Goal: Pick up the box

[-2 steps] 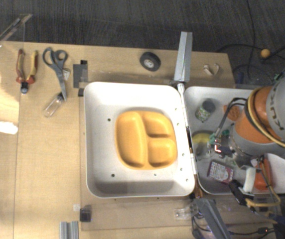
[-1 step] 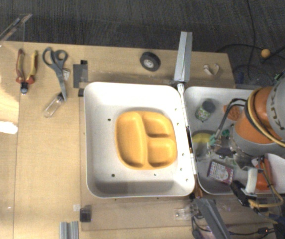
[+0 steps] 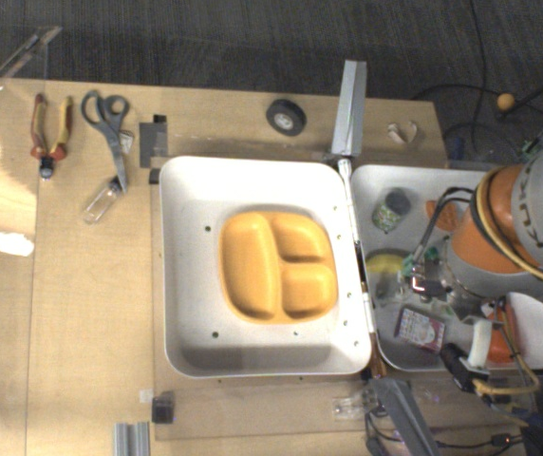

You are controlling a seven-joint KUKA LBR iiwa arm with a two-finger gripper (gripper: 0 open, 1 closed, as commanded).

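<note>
A small flat box (image 3: 419, 328) with a purplish printed face lies near the front of the right bin (image 3: 385, 350). The arm, with its orange band (image 3: 499, 226), reaches in from the right and hangs over that bin. Its gripper (image 3: 426, 278) is just behind the box, above the bin floor, and the wrist body with its cables covers it from above. Nothing can be seen held by the gripper.
The left bin (image 3: 186, 255) holds a yellow divided tray (image 3: 278, 264). In the right bin a small greenish can (image 3: 390, 209) lies at the back and a yellow object (image 3: 382, 263) sits beside the gripper. Scissors (image 3: 110, 126), pliers (image 3: 48, 131) and a tape roll (image 3: 286, 116) lie on the bench.
</note>
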